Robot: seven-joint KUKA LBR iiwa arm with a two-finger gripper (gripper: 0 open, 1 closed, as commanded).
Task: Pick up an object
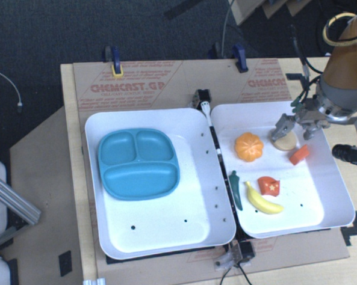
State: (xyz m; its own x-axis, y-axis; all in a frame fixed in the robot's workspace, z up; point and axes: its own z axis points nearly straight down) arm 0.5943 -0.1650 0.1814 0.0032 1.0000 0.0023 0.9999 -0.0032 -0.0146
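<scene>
The right bin (333, 211) holds an orange (249, 147), a tan round piece (284, 142), a small orange-red piece (299, 155), a red piece with a star mark (269, 186), a yellow banana (264, 201) and a dark green pod (235, 189). My gripper (295, 130) hangs over the bin's upper right part, open, its fingers spread. The tan round piece lies just below its left finger (282, 128), partly covered by it. The orange-red piece sits a little below the right finger (307, 131). Nothing is between the fingers.
The left bin (160, 236) carries a blue divided plate (139, 163). A black divider strip (213, 140) runs between the bins. Two blue clamps (114, 56) (240, 54) grip the board's far edge. Cables hang behind the arm at the upper right.
</scene>
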